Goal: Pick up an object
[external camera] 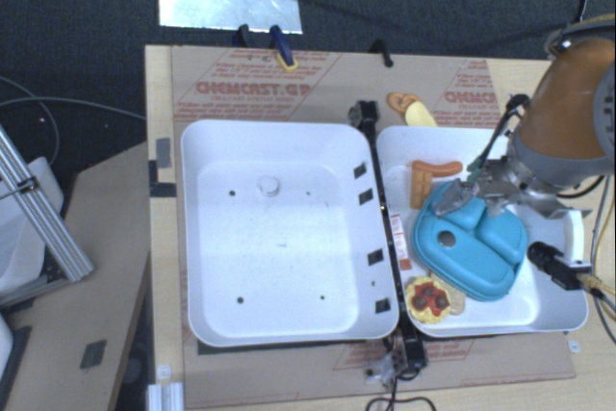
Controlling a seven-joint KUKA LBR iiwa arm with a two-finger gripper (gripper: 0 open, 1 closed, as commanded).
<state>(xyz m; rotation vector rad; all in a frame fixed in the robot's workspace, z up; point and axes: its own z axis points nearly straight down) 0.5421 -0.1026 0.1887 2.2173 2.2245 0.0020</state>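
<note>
Camera view: my hand [478, 191] hovers at the upper edge of the blue container [472, 245] in the right bin [558, 308]; its grip I cannot tell. I would descend centred on a rim. The orange hot dog [426, 178] and the pizza slice [430, 298] crowd it; the left bin [207, 303] adjoins.

The bench [289, 77] is covered with printed brown cardboard and bears two shallow white bins side by side, the left bin [207, 149] and the right bin [563, 308]. A yellow-and-orange toy [414, 109] lies on the cardboard just behind the right bin.
</note>
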